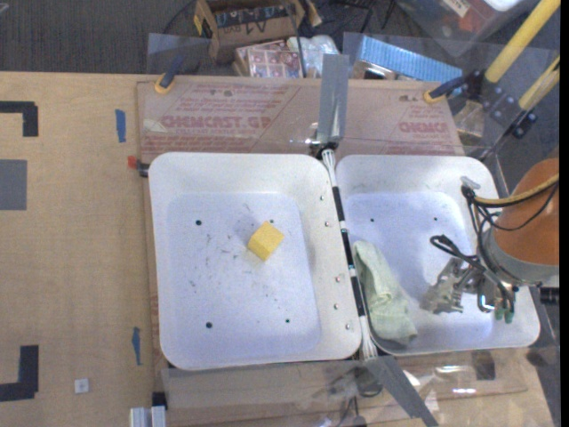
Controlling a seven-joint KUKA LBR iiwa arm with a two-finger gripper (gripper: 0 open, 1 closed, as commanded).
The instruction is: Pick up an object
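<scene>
A small yellow foam block (265, 240) is lying alone near the middle of the left shallow white plastic bin (178, 185), while a crumpled pale green cloth (382, 294) is resting along the left wall of the right white bin (400, 172). The metal two-finger gripper (447, 294) is hovering low over the right bin's floor, just right of the cloth, with the grey-and-orange arm (533, 225) being cut off by the right edge. Cables are tangling around its blurred tip, so I cannot tell how its jaws are standing.
</scene>
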